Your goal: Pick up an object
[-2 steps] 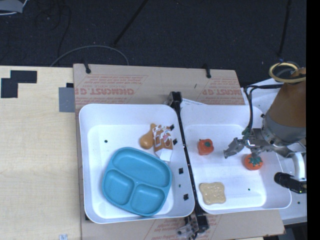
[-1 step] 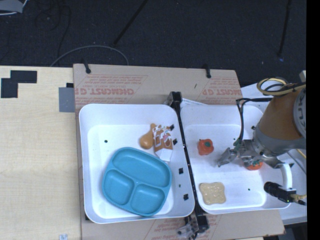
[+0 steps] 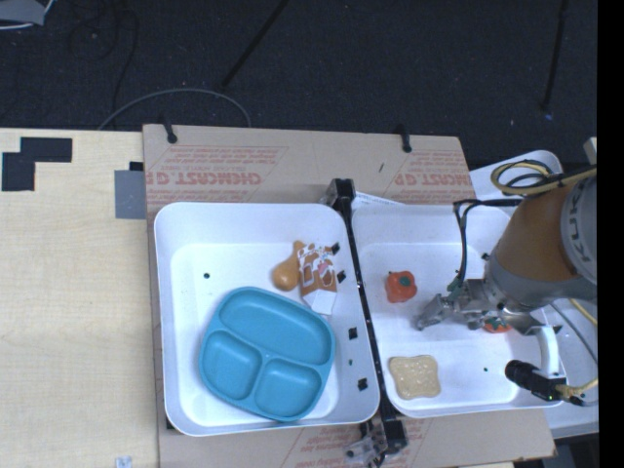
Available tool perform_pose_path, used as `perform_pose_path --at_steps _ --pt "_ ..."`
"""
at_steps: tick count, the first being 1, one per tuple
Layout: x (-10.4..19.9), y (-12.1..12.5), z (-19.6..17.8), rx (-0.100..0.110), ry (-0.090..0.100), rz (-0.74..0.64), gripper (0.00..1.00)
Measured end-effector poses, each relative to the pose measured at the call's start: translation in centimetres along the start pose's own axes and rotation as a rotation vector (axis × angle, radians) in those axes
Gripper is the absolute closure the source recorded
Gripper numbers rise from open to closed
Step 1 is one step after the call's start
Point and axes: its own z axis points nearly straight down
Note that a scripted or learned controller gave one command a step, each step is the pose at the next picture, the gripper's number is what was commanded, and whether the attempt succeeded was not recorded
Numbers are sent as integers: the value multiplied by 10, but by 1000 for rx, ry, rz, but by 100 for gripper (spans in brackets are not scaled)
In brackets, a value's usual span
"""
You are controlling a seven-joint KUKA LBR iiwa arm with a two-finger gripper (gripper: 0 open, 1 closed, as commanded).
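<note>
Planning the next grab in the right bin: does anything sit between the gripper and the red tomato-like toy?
Nothing visible does. The gripper sits just right of and below the red toy, with bare right bin floor between them. The tan slice lies nearer the camera, off that line.

Single fixed camera above my bench [image 3: 78, 310], looking down at a slant from moderate height. It frames both white bins [image 3: 180, 252] side by side. My arm [image 3: 546, 242] enters from the frame's right.

Cardboard sheet [image 3: 292, 169] under the bins: red print, upside down, roughly "CHEMCEL GP", once at 11 o'clock of the bins, again at 1 o'clock. More red print at 6 o'clock, unreadable.
</note>
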Motion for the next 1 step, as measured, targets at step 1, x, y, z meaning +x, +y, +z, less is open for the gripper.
perform_pose_path --at_steps 1 --pt "-2 1 -12 -3 -1 4 100"
